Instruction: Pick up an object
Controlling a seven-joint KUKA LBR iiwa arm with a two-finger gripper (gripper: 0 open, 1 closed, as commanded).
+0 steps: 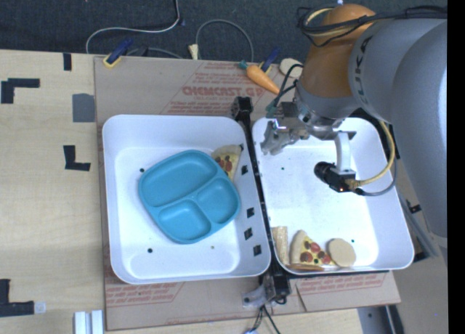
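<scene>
Left bin (120, 180), glossy blue divided plate (189, 195)

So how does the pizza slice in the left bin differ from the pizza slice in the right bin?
The left bin's pizza slice is partly hidden, tucked behind the blue divided plate at its upper right edge; the right bin's pizza slice lies fully in view. The left one sits near the divider at mid-bin; the right one lies along the near wall, beside a round tan cookie. Both are toy slices with pale crust and red toppings, and both lie apart from the gripper.
</scene>
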